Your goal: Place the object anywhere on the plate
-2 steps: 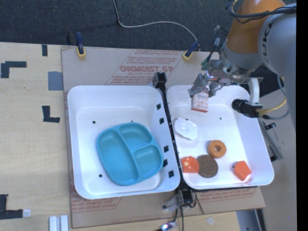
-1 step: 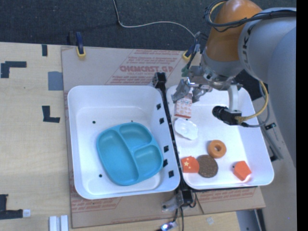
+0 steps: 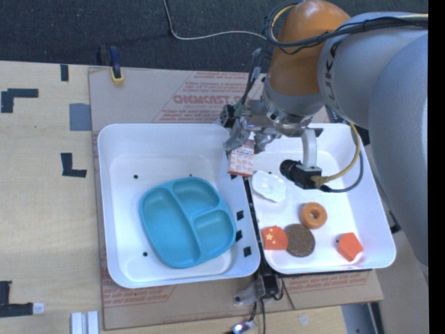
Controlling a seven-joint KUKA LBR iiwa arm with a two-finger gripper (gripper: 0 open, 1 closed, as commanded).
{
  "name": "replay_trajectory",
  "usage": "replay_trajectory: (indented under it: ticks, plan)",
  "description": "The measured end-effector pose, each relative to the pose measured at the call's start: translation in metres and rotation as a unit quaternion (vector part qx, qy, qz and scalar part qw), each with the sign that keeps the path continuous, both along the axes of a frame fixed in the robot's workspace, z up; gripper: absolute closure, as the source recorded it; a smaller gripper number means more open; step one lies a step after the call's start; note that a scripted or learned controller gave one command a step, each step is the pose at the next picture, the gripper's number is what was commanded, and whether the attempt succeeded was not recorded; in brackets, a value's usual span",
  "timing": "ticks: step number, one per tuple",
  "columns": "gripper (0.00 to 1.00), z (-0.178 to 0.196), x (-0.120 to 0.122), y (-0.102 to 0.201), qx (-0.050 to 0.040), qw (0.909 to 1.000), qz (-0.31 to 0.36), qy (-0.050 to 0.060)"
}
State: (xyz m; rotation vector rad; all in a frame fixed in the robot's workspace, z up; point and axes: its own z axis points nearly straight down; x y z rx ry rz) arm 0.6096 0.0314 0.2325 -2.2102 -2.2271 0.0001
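A large grey robot arm with an orange band [image 3: 306,44] reaches in from the right over two shallow white plastic bins. In the left bin [image 3: 111,186] lies a light blue plastic plate with three compartments [image 3: 186,220], nothing on it. The right bin [image 3: 368,186] holds a white crumpled item [image 3: 268,186], a glazed toy doughnut [image 3: 313,215], a dark brown round cookie-like disc [image 3: 300,241], a red piece with a yellow star [image 3: 274,238] and an orange block [image 3: 349,246].

The two-finger gripper [image 3: 241,143] hangs above the divide between the bins, its fingers apparently closed on a small flat red-and-white packet [image 3: 240,161] that dangles beneath them.

This looks like the carrying step: the object is lifted and partway to the plate. The next move calls for travelling left and toward the viewer until the packet is over the plate, then lowering and letting go.
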Motion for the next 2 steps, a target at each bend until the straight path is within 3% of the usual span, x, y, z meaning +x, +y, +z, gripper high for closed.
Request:
replay_trajectory:
  ticks: [2]
  plan:
    - [1.00, -0.002, -0.024, 0.110, -0.0004, 1.0000, 0.001, 0.000]
